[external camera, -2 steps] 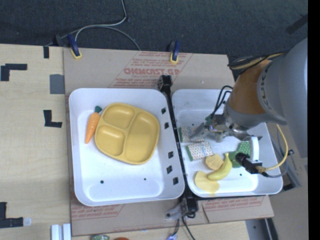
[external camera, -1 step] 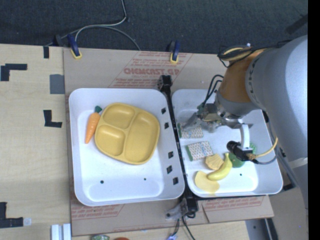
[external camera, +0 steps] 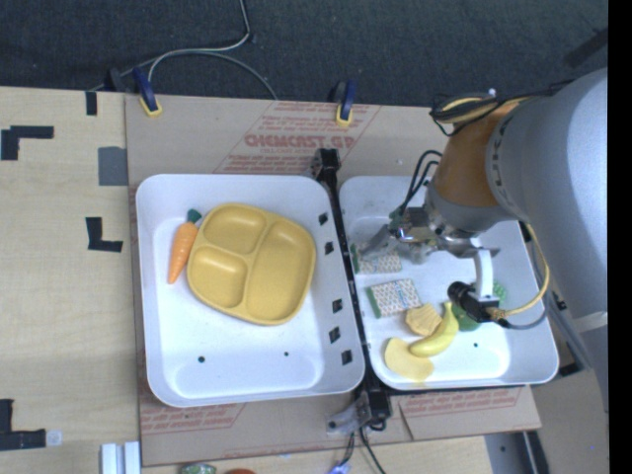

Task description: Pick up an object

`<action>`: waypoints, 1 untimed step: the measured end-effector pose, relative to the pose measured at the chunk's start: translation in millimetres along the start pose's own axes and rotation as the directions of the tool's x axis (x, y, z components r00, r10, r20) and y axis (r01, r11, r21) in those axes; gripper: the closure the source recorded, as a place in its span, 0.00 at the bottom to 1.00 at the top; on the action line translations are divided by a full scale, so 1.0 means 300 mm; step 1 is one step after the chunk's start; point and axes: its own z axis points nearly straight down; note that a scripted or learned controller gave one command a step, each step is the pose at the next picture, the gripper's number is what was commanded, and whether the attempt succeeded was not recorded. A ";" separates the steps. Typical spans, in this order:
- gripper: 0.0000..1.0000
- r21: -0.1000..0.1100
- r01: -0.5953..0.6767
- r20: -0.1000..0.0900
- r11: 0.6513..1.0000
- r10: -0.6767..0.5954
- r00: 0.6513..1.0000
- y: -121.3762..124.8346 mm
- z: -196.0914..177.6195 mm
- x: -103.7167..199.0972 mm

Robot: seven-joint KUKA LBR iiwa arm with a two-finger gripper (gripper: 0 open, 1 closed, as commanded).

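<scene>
My gripper (external camera: pixel 379 244) hangs low over the upper left part of the right bin (external camera: pixel 523 363), its tip pointing toward the divider. Just below the tip lies a small pale patterned tile (external camera: pixel 383 263). A green patterned tile (external camera: pixel 393 294) lies a little nearer the front. A banana (external camera: pixel 437 336), a tan cracker-like piece (external camera: pixel 423 318) and a yellow half-round piece (external camera: pixel 407 359) sit close together at the bin's front. A small green item (external camera: pixel 497 291) peeks out beside the black cable fitting on the right.
The left bin (external camera: pixel 237 373) holds a yellow divided plate (external camera: pixel 252 263) and a toy carrot (external camera: pixel 181 250) at the plate's left. The grey arm and its orange band (external camera: pixel 464 166) cover the right bin's back right corner. A black clip (external camera: pixel 326 163) stands at the divider's far end.
</scene>
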 end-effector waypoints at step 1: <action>0.00 -0.001 0.001 -0.002 1.000 -0.001 1.000 -0.051 -0.001 0.006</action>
